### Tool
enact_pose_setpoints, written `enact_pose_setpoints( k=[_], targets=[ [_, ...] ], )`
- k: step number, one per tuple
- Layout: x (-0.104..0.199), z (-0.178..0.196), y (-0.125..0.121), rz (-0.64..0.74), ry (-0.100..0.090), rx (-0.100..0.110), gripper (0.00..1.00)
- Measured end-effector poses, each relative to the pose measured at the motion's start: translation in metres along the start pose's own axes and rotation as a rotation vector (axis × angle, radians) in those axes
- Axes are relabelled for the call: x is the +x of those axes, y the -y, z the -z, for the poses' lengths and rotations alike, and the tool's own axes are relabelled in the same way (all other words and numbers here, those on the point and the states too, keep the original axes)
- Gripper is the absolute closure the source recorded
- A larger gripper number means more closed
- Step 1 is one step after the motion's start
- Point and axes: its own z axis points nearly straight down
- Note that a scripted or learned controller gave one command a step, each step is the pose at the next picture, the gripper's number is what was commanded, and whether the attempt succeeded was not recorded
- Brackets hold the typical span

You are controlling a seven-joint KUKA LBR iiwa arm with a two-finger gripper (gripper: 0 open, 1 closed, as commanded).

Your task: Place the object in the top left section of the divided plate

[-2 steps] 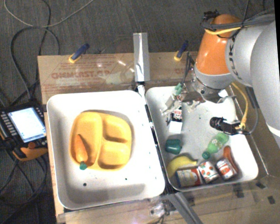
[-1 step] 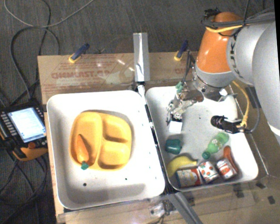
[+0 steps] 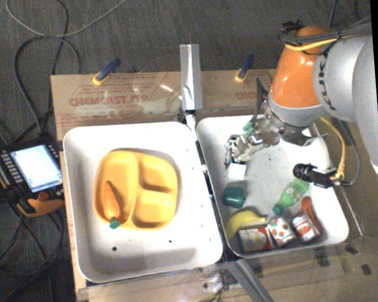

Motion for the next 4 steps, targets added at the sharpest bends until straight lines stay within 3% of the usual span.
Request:
enact_pose_setpoints(
  k=[1, 2, 3, 4],
  targets=[
    [0.023, 0.000, -0.024, 0.162, 0.001, -0.002, 1.00],
    [-0.075, 0.047, -0.060, 0.047, 0.002, -0.002, 1.00],
    [-0.159, 0.080, -0.043, 0.088, 0.003, -0.004, 1.00],
    [-0.150, -0.074, -0.013, 0.239, -0.001, -0.002, 1.00]
  ],
)
